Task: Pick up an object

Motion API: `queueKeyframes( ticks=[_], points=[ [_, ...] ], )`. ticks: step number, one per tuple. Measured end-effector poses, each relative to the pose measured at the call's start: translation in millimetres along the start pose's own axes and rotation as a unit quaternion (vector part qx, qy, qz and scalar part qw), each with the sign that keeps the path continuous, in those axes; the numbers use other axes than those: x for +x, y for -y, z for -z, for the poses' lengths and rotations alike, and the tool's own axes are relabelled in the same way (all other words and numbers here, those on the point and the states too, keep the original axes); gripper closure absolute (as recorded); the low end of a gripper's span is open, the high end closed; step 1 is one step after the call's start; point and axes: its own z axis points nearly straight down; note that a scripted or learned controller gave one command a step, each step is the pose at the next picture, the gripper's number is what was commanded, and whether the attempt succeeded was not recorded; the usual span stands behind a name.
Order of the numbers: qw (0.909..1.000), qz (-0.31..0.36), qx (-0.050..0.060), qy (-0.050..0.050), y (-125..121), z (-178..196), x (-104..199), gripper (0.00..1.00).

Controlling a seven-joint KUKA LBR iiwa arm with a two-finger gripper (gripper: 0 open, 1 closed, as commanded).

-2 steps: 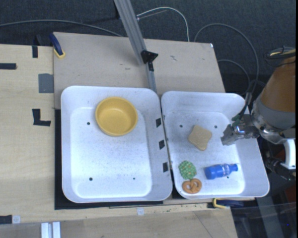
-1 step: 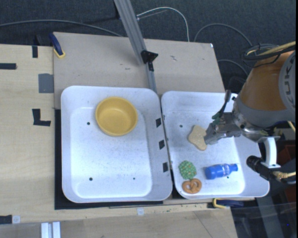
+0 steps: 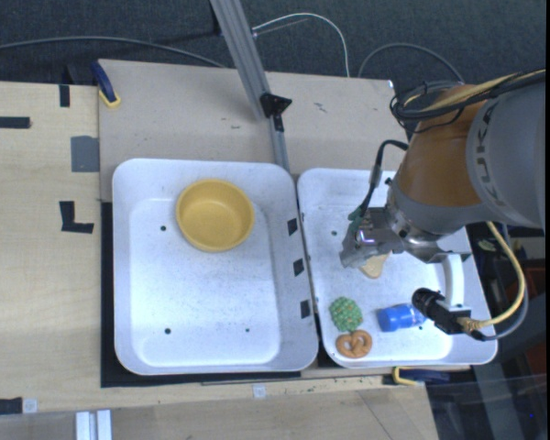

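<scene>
This looks like a robotics lab or test cell, not a home or shop. A plain plywood surface (image 3: 192, 122) carries two shallow white bins: the left bin (image 3: 128, 273) and, just beside it, the right bin (image 3: 321, 200). Black tape marks (image 3: 71, 216) lie on the wood left of the left bin. Loose cables (image 3: 298, 24) trail over dark carpet (image 3: 92, 7) beyond the bins, and a slanted metal pole (image 3: 243, 44) rises behind the left bin. An industrial grey arm (image 3: 477, 163) hangs over the right bin.
</scene>
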Motion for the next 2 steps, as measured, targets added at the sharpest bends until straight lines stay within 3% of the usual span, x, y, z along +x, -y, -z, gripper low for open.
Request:
queueKeyframes(
  ticks=[2],
  points=[
    [1.0, 0.0, -0.001, 0.0, 0, 11, 101, 1.0]
  ],
)
